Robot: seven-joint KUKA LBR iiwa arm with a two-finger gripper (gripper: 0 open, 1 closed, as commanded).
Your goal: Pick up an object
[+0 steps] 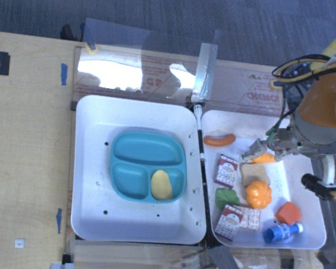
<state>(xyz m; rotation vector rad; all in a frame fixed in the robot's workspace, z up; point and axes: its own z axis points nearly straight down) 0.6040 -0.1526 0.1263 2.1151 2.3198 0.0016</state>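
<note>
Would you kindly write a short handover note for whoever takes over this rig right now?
Tool: low over the right bin's upper part, beside an orange wedge; grip state unclear.
Right bin also holds a hot dog, orange pumpkin, green piece, two small cartons, red block and blue bottle.
Left bin: blue tray with a yellow piece.
Done: nothing visibly lifted.
Left: grasp and raise one object.
</note>
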